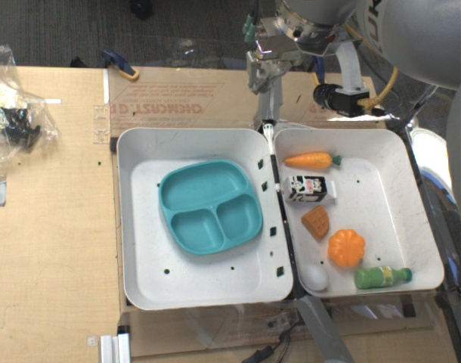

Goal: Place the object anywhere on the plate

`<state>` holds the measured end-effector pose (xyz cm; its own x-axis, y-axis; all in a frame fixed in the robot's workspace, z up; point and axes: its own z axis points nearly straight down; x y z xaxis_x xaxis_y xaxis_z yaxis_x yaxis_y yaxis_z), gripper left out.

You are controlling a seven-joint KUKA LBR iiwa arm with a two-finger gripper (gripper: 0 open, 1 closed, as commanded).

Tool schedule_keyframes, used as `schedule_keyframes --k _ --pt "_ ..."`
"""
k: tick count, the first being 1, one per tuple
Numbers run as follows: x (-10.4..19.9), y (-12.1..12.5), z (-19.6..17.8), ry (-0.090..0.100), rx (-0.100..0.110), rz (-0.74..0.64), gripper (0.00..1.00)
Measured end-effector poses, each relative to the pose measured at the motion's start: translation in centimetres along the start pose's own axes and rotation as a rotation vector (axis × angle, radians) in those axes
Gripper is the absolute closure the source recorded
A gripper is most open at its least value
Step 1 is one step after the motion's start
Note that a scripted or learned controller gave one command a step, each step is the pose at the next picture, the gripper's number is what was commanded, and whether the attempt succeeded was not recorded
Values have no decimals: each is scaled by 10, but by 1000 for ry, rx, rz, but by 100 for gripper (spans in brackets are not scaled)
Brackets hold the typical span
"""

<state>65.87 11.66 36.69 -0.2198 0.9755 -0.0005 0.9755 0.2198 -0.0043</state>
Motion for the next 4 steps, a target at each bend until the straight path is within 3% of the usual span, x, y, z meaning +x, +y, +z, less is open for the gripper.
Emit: schedule_keyframes --k 1,2,3,4 --pt "44 10 67 -1 0 -305 100" --pt "100 24 68 -1 -5 -386 100" --pt "72 -96 167 -1 1 -327 100" --pt "120 -156 275 0 -4 -299 100"
